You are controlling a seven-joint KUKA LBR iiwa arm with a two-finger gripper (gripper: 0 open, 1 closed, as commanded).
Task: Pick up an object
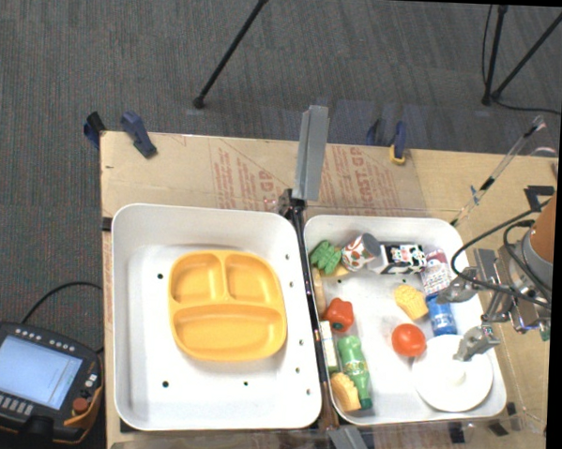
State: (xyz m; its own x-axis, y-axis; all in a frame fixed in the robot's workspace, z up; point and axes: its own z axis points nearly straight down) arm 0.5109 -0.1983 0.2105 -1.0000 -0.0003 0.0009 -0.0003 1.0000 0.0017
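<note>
camera view, cardboard-topped bench (pixel 218 173), grey carpet (pixel 102 50)

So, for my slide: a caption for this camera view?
Gripper above white plate in toy-filled right bin; yellow tray in left bin.

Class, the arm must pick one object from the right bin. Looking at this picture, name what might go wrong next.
1. The gripper hangs over the white plate, which lies flat and may give it little to grasp.
2. The tomato is round and may roll away if nudged.
3. Toys along the right bin's far wall are crowded, so two might be caught together.
</note>
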